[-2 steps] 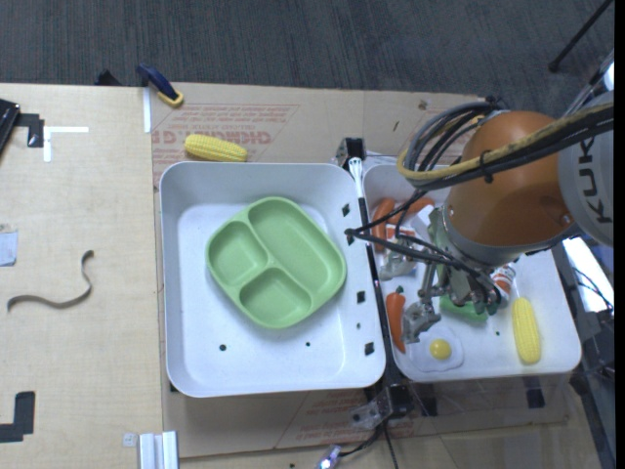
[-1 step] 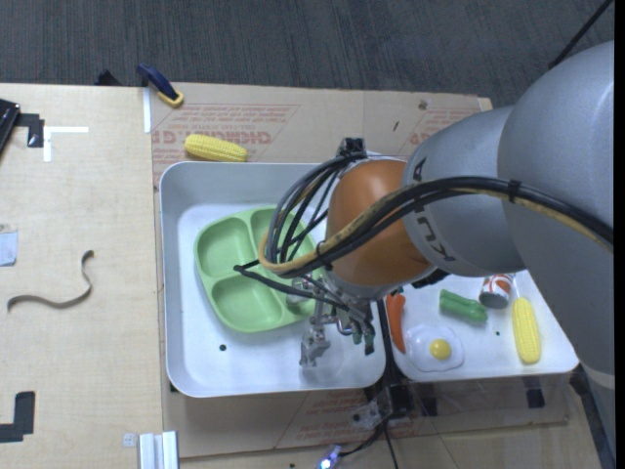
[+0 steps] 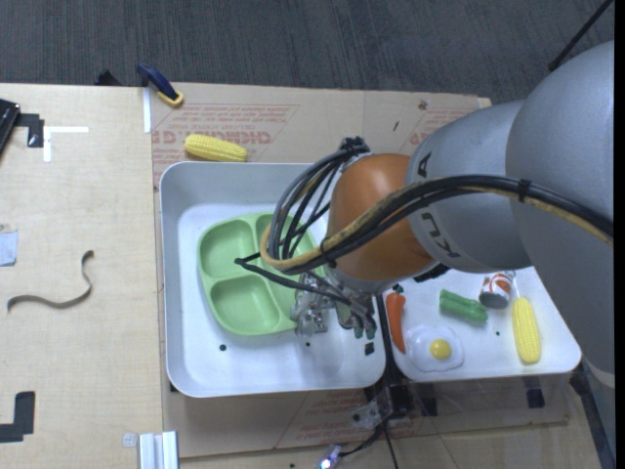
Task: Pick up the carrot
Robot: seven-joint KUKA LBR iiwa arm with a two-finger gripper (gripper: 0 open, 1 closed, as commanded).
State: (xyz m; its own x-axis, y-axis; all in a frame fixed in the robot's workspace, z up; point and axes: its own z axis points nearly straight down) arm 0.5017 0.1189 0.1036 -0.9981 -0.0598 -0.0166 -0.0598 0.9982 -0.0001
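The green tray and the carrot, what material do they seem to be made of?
The green tray looks like moulded plastic: one even pale green, smooth, with rounded compartment walls and a soft sheen. The carrot is probably a plastic toy: flat uniform orange with a slight gloss. It is small and partly hidden by the arm, so this is less sure.

I see the gripper [image 3: 332,319] low over the left bin [image 3: 186,360], just right of the green tray [image 3: 234,272]. Carrot [image 3: 395,320] lies in the right bin [image 3: 557,360] by the divider, next to a fried egg [image 3: 436,348]. Corn cob [image 3: 526,329] w/ it.
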